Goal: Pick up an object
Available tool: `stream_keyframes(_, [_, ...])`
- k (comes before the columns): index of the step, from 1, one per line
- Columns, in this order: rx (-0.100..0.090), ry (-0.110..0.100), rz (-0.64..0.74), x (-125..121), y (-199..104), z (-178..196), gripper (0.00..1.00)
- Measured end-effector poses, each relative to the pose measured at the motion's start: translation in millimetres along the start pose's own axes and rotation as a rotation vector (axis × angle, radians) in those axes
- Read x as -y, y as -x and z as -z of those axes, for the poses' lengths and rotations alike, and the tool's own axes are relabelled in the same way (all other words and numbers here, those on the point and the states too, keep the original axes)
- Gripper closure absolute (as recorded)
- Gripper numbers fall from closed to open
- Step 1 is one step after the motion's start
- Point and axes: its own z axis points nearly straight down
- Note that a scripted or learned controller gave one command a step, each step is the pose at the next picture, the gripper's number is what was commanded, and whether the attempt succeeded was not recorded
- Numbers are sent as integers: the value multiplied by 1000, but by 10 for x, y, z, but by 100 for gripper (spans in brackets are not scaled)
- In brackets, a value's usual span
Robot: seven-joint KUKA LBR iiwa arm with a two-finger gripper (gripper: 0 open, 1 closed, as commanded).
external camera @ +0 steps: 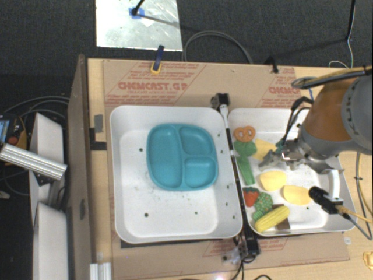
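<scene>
Arm low over right bin (335, 223), claw (278, 155) near yellow wedge (266, 149) at bin's 10 o'clock; can't tell its opening. Approach step; next needs centring & closing.

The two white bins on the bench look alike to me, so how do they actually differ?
The left bin holds one thing, a teal divided plate lying flat near its middle; the right bin holds a heap of small toy foods, among them a pretzel and a corn cob. The arm's end effector is over the right bin, not the left bin. Both are shallow, white and sit side by side.
</scene>
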Motion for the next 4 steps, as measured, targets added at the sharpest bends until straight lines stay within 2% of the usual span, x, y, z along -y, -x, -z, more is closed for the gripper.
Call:
stream_keyframes(1, [3,4,0,-605,685,20,0])
stream_keyframes(2, [-2,6,11,-1197,134,690,0])
stream_keyframes(3, [1,-1,-1,-1114,770,533,0])
stream_keyframes(4, [1,7,6,-1179,754,1542,0])
